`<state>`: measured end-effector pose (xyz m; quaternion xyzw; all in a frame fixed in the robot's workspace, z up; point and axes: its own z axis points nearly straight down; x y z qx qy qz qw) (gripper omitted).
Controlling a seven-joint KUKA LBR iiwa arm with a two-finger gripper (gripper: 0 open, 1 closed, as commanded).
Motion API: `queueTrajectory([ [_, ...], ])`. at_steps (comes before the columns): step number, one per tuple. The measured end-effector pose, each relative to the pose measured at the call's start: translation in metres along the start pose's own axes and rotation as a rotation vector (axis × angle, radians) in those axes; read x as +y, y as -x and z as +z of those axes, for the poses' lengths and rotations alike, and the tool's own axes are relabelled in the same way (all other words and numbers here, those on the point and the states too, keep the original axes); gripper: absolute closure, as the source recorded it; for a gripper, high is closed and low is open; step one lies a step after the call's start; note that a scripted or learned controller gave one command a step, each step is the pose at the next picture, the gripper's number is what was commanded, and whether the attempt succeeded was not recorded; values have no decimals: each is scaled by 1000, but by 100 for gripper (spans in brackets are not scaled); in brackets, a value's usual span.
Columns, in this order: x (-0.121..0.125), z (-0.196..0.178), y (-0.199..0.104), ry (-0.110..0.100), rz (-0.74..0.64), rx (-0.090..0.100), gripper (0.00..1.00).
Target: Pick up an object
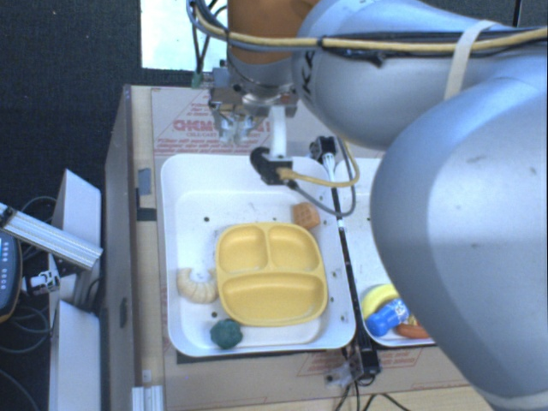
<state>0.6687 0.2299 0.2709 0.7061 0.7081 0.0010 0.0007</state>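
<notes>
Overhead slanted view of the bench [128, 229] carrying two shallow white bins side by side. The left bin [184, 221] holds a yellow divided plate [271, 274] with three compartments, lying flat near the bin's centre. Just beside the plate's upper right corner rests a small orange-brown block [306, 216], close to the bin's right wall. At the plate's left edge lies a pale, curved, ridged object [197, 286], touching or nearly touching the plate; whether they make contact cannot be told. Near the plate's lower left corner sits a small dark green lump [227, 333], close to the bin's near wall. The right bin [377, 334] is largely covered by the grey arm [445, 195]; at its near left corner a yellow item [380, 299], a blue item [384, 317] and an orange-red item [413, 331] lie clustered together, their exact shapes unclear. The arm reaches in from the right, its orange band [274, 11] at the top of the view, with cables looped about it. The end effector [238, 128] hangs above the printed cardboard [184, 122] beyond the far rim of the left bin, well apart from every object; its short fingers appear slightly parted, with nothing between them.
</notes>
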Motion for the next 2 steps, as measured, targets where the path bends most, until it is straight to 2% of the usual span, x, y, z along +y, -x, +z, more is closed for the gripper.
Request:
queueTrajectory([
  [2, 0, -7, 1, 0, 0, 0, 100],
])
